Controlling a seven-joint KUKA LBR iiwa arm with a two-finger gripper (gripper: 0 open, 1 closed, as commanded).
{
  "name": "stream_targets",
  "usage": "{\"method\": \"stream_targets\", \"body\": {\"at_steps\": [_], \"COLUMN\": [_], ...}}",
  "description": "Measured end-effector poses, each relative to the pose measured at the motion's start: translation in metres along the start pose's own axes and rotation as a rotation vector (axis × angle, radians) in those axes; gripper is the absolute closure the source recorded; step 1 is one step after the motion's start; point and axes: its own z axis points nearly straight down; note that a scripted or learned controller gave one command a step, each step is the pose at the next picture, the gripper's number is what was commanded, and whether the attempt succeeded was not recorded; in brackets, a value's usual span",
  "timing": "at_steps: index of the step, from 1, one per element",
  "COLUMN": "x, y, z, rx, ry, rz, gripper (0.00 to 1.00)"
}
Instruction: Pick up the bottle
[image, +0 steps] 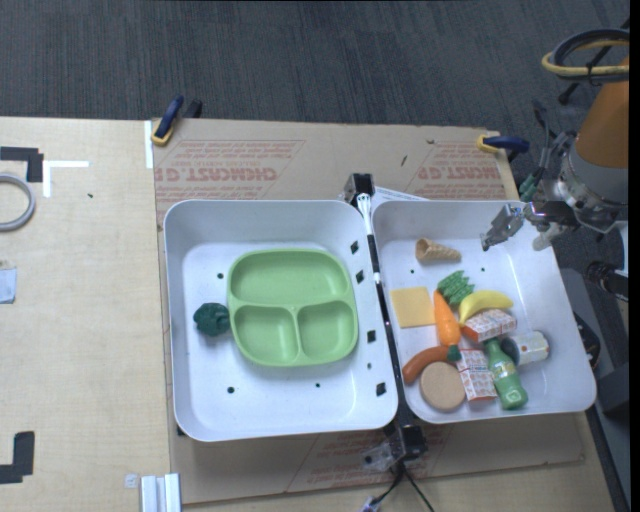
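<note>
The green bottle lies on its side in the front right part of the right bin, its neck pointing towards the back, wedged among toy foods. My gripper hangs over the back right corner of that bin, well behind the bottle and apart from it. Its fingers stand open with nothing between them.
Packed around the bottle are red-and-white cartons, a white box, a round cookie, a sausage, a carrot, a banana and a cheese slice. The left bin holds a green divided plate and broccoli.
</note>
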Motion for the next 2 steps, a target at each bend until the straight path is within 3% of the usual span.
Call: {"method": "stream_targets", "body": {"at_steps": [1,2], "x": [0.0,0.02], "y": [0.0,-0.076], "z": [-0.01,0.013], "rx": [-0.001,0.0], "ry": [-0.001,0.0], "rz": [-0.002,-0.071], "gripper": [1.0,1.0]}}
